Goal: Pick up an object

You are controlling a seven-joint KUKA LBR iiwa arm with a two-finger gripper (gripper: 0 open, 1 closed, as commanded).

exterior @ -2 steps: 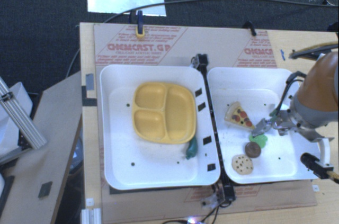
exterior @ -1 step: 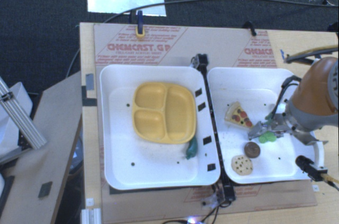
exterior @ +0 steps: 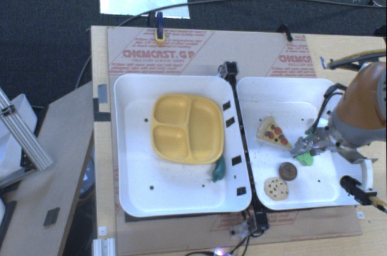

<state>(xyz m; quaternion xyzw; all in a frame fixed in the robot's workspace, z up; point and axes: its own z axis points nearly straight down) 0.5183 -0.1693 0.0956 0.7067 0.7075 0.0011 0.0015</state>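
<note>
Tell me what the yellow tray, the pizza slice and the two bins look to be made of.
Yellow tray: likely moulded plastic, matte, with rounded dividers and one even colour. Pizza slice: probably toy plastic or rubber, judging by its flat painted toppings. Left bin and right bin: smooth white plastic by the look, slightly glossy, with rounded rims.

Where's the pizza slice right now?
The pizza slice lies in the right bin, near its left wall, up-left of the brown cookie and just left of the pincer.
</note>
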